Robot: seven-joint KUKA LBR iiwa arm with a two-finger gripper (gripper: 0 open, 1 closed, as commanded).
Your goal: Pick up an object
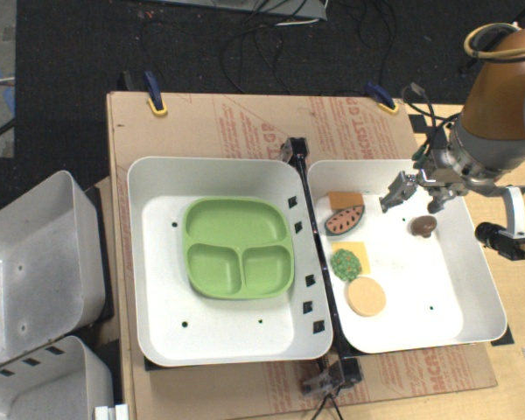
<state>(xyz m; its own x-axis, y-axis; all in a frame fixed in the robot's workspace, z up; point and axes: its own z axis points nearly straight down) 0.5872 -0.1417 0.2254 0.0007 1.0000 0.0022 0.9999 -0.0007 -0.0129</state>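
Observation:
My gripper (417,198) hangs over the back of the right bin (472,322), its two dark fingers spread apart with nothing between them. A small brown round piece (423,227) lies just below the gripper. Further left in the same bin sit an orange block (345,202), a brown oval piece with dots (342,221), a yellow square (353,254), a green bumpy piece (345,264) and a tan disc (366,297).
The left bin (157,322) holds a green divided plate (240,248). A black divider (313,234) runs between the bins. Grey tubs (35,252) stand at the far left, and cables lie on the floor behind the bench.

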